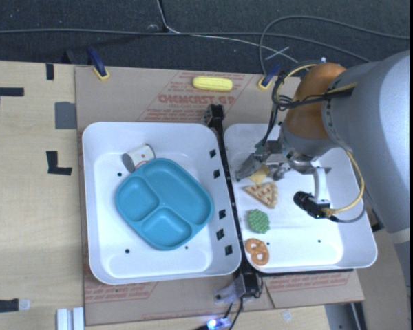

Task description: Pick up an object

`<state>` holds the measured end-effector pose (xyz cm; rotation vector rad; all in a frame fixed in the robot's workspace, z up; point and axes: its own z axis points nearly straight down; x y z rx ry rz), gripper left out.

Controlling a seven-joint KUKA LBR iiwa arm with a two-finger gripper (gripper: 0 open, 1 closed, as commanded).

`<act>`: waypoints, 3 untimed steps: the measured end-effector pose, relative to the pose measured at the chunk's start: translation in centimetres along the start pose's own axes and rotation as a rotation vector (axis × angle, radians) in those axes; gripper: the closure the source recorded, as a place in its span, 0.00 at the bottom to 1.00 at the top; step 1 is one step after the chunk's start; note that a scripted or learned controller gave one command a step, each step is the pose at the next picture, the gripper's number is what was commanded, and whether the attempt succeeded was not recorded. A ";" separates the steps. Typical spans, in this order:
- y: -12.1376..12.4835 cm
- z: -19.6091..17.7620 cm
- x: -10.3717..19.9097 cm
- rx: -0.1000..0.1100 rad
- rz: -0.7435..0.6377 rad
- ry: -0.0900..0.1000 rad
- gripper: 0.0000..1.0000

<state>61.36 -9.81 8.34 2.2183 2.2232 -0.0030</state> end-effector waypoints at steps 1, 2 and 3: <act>0.1 -1.2 0.0 -0.002 -0.001 0.000 1.00; 0.0 -7.5 0.0 -0.006 0.001 0.001 1.00; -0.1 -13.9 -0.3 -0.006 0.001 0.001 1.00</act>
